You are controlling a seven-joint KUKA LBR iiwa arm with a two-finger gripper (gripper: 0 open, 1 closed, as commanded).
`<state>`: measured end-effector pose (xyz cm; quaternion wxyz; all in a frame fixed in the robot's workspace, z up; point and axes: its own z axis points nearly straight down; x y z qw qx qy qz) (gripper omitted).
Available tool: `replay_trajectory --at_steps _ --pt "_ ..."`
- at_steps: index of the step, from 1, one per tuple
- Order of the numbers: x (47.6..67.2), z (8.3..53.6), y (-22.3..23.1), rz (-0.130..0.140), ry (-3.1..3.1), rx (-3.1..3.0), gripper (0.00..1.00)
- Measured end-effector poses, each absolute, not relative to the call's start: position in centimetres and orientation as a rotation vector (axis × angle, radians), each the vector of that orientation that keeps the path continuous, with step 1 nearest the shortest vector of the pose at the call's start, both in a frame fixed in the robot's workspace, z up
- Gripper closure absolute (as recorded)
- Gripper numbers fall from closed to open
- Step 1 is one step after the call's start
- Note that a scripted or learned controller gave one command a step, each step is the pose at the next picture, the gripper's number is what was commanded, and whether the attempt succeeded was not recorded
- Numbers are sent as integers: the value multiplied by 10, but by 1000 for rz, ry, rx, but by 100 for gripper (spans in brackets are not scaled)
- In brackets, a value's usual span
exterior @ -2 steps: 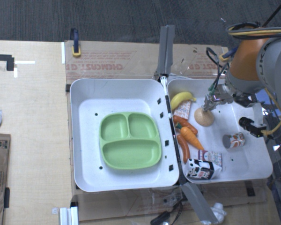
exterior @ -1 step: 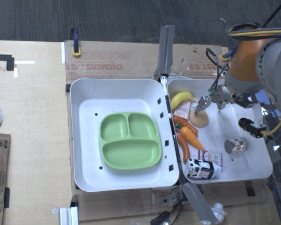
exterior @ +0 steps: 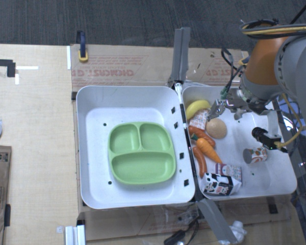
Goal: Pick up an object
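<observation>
Orange carrots (exterior: pixel 206 149) lie in the right bin (exterior: pixel 275 185) against its left wall, long axes running from upper left to lower right of the frame. Just above them sit a tan egg-shaped object (exterior: pixel 217 128), a yellow banana (exterior: pixel 197 107) and a red-and-white packet (exterior: pixel 199 121). Below lies a black-and-white carton (exterior: pixel 222 182); a small can (exterior: pixel 257 155) is to the right. The tool (exterior: pixel 218 107) hangs beside the banana; whether it is spread or pressed together cannot be told. A green divided plate (exterior: pixel 141 153) rests in the left bin (exterior: pixel 89 152).
</observation>
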<state>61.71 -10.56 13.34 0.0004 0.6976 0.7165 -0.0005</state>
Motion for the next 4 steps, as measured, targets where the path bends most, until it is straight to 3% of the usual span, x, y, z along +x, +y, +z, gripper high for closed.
replay_trajectory --at_steps 1,2,3,4 --pt "551 92 -108 -1 2208 2235 0" --pt "551 100 -109 -3 2205 2241 100" --pt "551 100 -109 -3 2205 2240 0" --pt "551 109 -110 -5 2202 2243 100"
